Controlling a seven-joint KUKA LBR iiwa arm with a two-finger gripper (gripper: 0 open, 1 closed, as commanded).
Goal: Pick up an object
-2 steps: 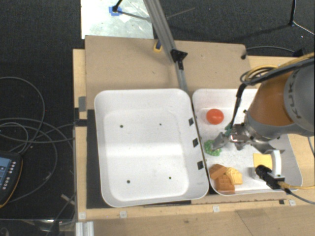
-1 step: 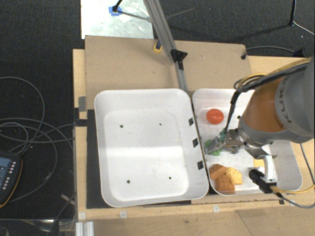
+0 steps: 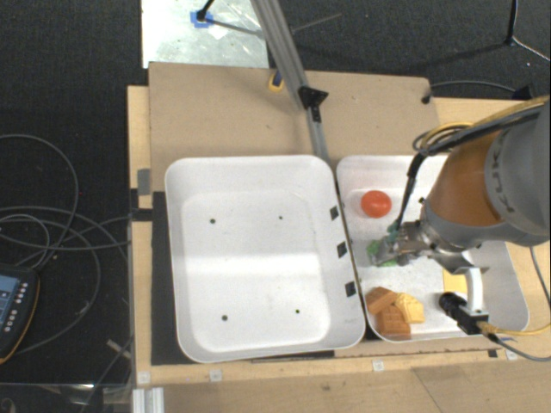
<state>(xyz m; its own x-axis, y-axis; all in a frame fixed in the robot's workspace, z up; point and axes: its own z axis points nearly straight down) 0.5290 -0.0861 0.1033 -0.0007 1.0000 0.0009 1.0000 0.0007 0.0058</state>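
I see the gripper [image 3: 398, 249] low in the right bin [image 3: 515, 304], right over a green object [image 3: 380, 251] that pokes out at its left. Whether it is gripped I cannot tell. A red ball [image 3: 375, 203] lies just above, orange-brown blocks [image 3: 394, 309] just below.

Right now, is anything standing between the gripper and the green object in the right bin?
Nothing visible does. The gripper is already at the green object, which lies apart from the red ball and the orange blocks.
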